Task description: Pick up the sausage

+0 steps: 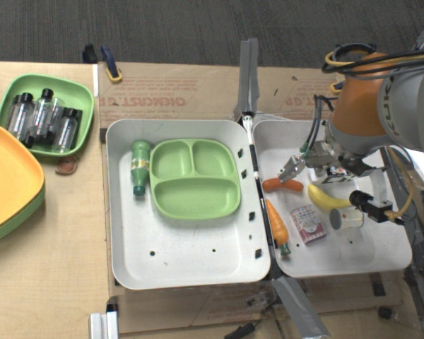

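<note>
The sausage (pixel 283 185) is a short orange-red link lying flat near the left wall of the right bin (pixel 353 260). My gripper (pixel 294 169) hangs just above and to the right of it, its tip close to the sausage's right end. Nothing is visibly held in it. The arm's orange band (pixel 360 108) and grey wrist lean in over the bin's back right part.
An orange carrot (pixel 277 221), a yellow banana (pixel 327 198), a pink packet (pixel 307 224) and a small white container (pixel 346 219) share the right bin. The left bin (pixel 184 260) holds a green divided plate (pixel 195 177) and a green bottle (pixel 139 167). On the bench at left are a green tray of vials (pixel 46 115) and orange plates (pixel 10 182).
</note>
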### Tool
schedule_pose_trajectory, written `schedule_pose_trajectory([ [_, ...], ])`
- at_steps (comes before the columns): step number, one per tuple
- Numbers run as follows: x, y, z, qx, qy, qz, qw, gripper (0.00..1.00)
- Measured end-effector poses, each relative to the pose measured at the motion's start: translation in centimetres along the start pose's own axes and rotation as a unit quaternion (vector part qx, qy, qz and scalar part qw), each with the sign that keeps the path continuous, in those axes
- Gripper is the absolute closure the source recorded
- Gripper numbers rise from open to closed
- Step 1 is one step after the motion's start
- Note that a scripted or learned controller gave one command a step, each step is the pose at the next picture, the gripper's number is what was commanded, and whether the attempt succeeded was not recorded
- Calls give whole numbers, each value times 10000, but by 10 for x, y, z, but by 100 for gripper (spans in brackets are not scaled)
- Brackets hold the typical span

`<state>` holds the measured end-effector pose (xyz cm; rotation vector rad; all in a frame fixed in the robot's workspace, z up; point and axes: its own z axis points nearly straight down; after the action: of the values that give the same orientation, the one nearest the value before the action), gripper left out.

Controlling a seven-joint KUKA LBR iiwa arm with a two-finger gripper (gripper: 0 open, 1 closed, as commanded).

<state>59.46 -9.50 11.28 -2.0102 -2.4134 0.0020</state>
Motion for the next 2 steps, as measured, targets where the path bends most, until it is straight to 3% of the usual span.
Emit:
schedule_pose_trajectory([
  [1, 1, -24, 22, 7, 5, 419, 9991, 0],
  [2, -1, -24, 13, 9, 1, 446, 9990, 100],
])
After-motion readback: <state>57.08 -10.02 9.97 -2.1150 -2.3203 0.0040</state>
